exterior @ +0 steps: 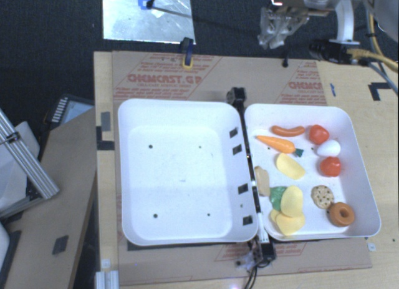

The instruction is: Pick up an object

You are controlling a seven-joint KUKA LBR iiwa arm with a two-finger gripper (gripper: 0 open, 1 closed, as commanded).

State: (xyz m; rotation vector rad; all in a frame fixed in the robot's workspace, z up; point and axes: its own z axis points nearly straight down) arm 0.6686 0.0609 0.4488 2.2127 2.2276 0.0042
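My gripper [275, 32] hangs high at the top of the view, above the bench's far edge and well behind the right bin [358, 150]. Its fingers point down with nothing between them. The right bin holds toy food: an orange sausage [288, 130], a carrot [277, 144], two red tomatoes [318, 134] [330, 166], a white egg [328, 149], yellow pieces [290, 166] [291, 201] [289, 223], a green piece [276, 196], a cookie [322, 196] and a brown doughnut [341, 213].
The left bin [181, 169] lies beside the right one, joined by a black hinge strip [246, 169]. A tan piece [262, 180] sits by the divider. A yellow clamp [187, 53] stands at the bench's far edge. A metal rail [25, 163] lies at the left.
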